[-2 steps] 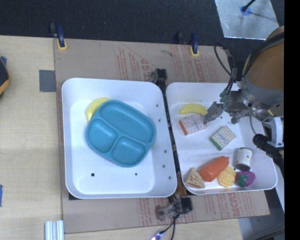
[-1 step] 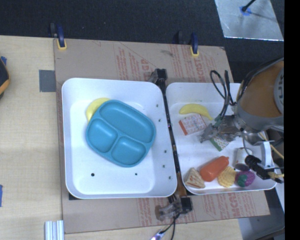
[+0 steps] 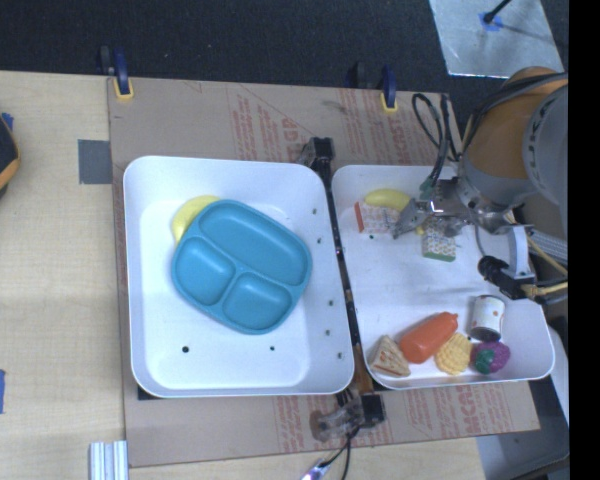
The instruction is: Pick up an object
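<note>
At upper right of the frame, the gripper (image 3: pixel 435 211) hung low over the right bin (image 3: pixel 380 298), beside a small patterned packet (image 3: pixel 440 242) and a yellow banana (image 3: pixel 387 199). Whether it was open or closed could not be told. Nothing appeared lifted, so the pick seemed unfinished. Leftward, a blue divided plate (image 3: pixel 242 265) lay in the left bin (image 3: pixel 150 358).

Blue tray (image 3: pixel 242 265) glossy plastic; bins (image 3: pixel 150 268) smooth white plastic; bench (image 3: pixel 40 298) matt wood.

A bright blue divided tray (image 3: pixel 242 265) covers a pale yellow plate (image 3: pixel 190 215) inside the white left bin (image 3: pixel 150 368). Right of that tray, the other white bin (image 3: pixel 380 268) shows an orange carrot (image 3: pixel 427 335), a yellow banana (image 3: pixel 386 198) and purple grapes (image 3: pixel 491 358).
</note>
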Controlling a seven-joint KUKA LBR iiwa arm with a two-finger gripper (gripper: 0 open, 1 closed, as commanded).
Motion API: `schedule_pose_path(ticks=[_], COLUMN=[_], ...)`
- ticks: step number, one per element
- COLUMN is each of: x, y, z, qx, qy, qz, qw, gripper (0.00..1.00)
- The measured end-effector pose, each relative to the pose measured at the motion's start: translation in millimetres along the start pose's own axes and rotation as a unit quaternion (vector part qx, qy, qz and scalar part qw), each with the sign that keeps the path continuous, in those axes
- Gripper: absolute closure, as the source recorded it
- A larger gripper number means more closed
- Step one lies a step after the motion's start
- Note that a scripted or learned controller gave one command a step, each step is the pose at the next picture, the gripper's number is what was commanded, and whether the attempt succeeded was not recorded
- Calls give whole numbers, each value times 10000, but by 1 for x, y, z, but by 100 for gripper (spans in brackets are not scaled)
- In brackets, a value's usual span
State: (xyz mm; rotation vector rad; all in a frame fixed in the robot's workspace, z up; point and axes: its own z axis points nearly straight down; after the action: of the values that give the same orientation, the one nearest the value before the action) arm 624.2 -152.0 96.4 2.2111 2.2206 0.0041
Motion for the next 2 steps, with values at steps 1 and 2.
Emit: schedule_pose_path(ticks=[1, 2], x=[2, -42], y=[24, 32], z=[3, 3], qx=[270, 41], qy=[9, 13], qz=[-16, 8], qw=[9996, 10000], gripper=[0, 0])
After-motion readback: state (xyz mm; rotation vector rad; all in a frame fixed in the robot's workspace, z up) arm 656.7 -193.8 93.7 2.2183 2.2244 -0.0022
